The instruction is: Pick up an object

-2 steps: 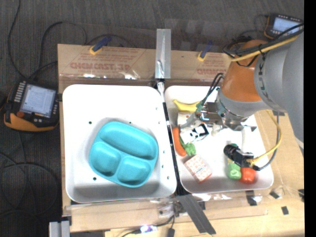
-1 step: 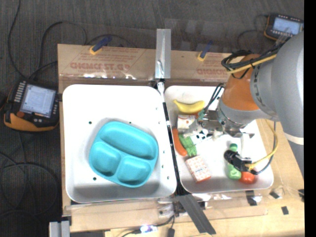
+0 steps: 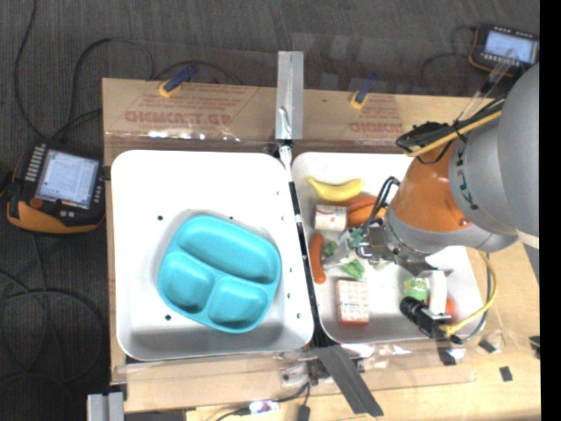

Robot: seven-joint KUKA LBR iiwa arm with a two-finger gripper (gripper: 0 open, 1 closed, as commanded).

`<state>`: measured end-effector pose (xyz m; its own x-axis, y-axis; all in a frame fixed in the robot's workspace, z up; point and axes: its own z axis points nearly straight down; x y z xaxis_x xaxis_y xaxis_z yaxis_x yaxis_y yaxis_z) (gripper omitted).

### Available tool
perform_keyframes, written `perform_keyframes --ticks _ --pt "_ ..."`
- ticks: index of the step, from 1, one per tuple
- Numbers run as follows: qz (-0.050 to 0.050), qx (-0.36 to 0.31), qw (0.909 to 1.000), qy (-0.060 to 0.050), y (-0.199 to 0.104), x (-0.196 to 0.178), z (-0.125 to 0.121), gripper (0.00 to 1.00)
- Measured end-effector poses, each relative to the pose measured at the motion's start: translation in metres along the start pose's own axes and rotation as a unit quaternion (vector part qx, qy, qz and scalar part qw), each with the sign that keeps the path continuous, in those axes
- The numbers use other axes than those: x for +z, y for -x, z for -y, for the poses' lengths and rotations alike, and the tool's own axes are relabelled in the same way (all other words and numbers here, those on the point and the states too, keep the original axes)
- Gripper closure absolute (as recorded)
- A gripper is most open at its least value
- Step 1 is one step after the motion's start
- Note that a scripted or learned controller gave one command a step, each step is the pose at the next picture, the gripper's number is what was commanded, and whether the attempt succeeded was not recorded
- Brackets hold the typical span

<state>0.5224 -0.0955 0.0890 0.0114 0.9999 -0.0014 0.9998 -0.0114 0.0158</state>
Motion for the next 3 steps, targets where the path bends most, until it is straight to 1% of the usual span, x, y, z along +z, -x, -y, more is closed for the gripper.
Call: perform_keyframes --ticks 1,2,3 --pt "-0.002 0.001 1.0 -0.004 0.0 -0.006 0.0 1.0" --pt "-0.002 -0.06 0.9981 -0.011 0.043 -0.027 -0.014 1.0" --pt "-0.001 -0.052 0.9986 -0.01 0.002 -0.099 -0.084 1.0"
